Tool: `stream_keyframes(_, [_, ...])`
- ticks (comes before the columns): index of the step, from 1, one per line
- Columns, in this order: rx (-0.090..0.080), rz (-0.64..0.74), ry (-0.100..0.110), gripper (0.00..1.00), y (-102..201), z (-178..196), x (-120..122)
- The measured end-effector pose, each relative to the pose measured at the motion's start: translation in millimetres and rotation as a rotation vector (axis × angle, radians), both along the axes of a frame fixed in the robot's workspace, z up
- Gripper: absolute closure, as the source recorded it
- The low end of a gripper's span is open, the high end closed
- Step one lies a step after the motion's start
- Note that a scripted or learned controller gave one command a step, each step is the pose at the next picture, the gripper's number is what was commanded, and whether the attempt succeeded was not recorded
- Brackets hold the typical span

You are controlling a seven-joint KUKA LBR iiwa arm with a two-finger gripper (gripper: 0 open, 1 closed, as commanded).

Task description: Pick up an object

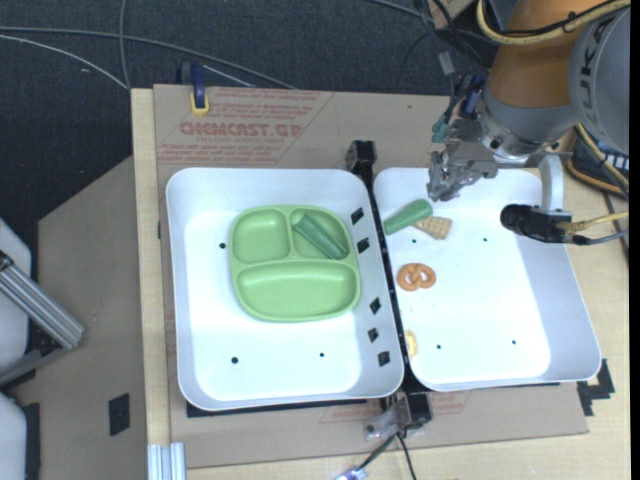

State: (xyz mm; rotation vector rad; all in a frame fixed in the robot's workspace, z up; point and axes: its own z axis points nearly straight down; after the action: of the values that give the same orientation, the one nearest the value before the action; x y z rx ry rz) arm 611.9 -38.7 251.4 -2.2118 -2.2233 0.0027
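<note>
We cannot tell how our gripper (447, 186) is set; just below-left of it lies the small green plastic cylinder (407, 216), likely light, stiff, slippery; we'd pinch across its middle

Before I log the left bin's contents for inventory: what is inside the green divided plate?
The green divided plate holds one dark green pickle-like piece in its upper right compartment. The other two compartments look bare. Anything beneath that piece is covered.

A brown bench (250, 118) bears two white bins, left (200, 348) and right (530, 338), side by side.
</note>
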Motion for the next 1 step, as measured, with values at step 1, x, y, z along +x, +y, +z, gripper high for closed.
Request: stream_keyframes(1, [0.0,0.0,-0.001,1.0,48.5,4.8,-19.4])
